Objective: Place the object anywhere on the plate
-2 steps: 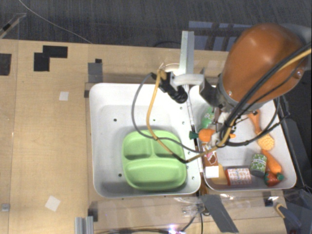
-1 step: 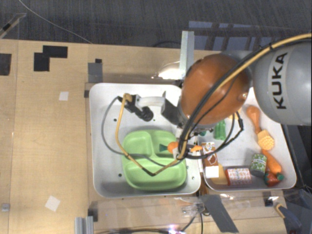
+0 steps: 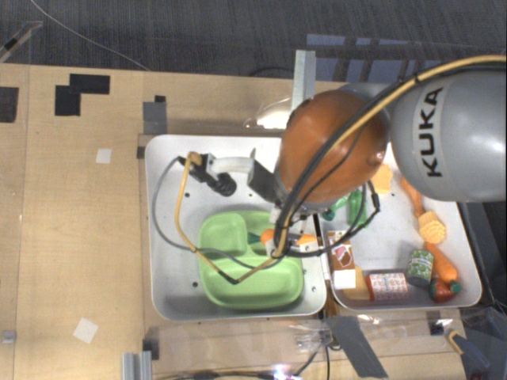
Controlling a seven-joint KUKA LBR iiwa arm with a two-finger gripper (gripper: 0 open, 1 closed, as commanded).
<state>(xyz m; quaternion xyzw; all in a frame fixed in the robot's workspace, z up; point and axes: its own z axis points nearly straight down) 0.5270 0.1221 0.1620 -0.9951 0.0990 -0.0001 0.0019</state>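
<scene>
So my end effector [image 3: 277, 240] hangs over the green plate [image 3: 238, 271] in the left bin [image 3: 162, 291], and there's a small orange thing [image 3: 268, 235] right by it at the plate's right side, but I honestly can't tell if I'm gripping it because my own orange wrist band blocks the look. The right bin [image 3: 467, 287] has a carrot [image 3: 445, 267], a can [image 3: 420, 266] and a little box [image 3: 388, 285], all on the table [image 3: 71, 236].

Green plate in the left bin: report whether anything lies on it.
Cannot tell for certain. A small orange object shows at the green plate's right edge, under the arm, which hides whether it rests on the plate.
</scene>
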